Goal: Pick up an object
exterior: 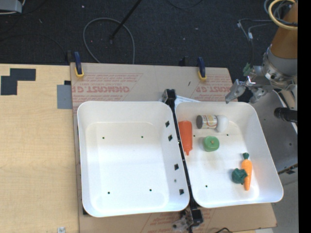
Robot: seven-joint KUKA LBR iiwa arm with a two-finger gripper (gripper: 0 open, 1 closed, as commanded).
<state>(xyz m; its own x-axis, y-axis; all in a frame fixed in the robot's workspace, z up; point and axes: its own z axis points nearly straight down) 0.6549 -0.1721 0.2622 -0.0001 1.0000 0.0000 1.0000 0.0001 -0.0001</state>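
Note:
The right bin (266,144) holds several objects. An orange-red block (185,137) lies along its left wall. A small jar (210,122) with a white cap lies on its side near the back. A green round piece (211,143) sits just in front of the jar. A toy carrot (247,173) with a green top (238,175) rests at the front right. My gripper (244,92) hangs open beyond the bin's back right corner, above the bench and apart from every object, with nothing between its fingers.
The left bin (81,154) stands next to the right one, with a black divider (177,149) between them. Cardboard (126,84) lies under both bins, held by two clamps (78,71) at the back. Cables hang around the arm (284,42) at the right.

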